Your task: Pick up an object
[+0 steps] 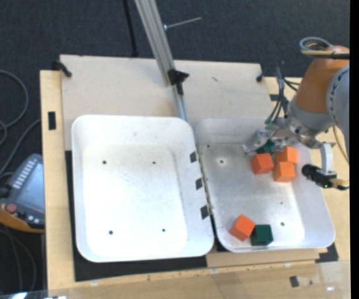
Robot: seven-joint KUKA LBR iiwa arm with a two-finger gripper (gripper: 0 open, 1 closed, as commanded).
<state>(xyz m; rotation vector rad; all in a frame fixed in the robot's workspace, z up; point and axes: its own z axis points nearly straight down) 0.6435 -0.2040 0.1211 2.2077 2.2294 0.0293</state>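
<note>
**Gripper down among the blocks, no pick confirmed**

At the far left of the frame, off the table, a handheld controller (22,192) lies on the dark floor among loose cables. The table (123,86) carries two shallow white bins side by side. The left bin (92,136) takes up the centre-left of the frame. A slanted metal rail (157,33) runs down from the top centre to the gap between the bins.

The right bin (229,142) holds all the candidates for picking. Near its lower edge an orange block (242,227) sits touching a dark green block (262,234). Toward the upper right of the bin, three more orange blocks cluster together: one at the left (262,163), one at the upper right (287,154) and one below it (284,171).

The arm (319,95) reaches in from the right edge, and its gripper (267,143) is low over the bin, just above and beside that upper cluster, with something dark green at its tip. Whether it is open, closed or gripping anything I cannot tell; the tip is too small and cluttered.

As a judgement, the task is at the grasp stage: the approach looks done, but no block is visibly lifted, so the closing and lifting are left.
</note>
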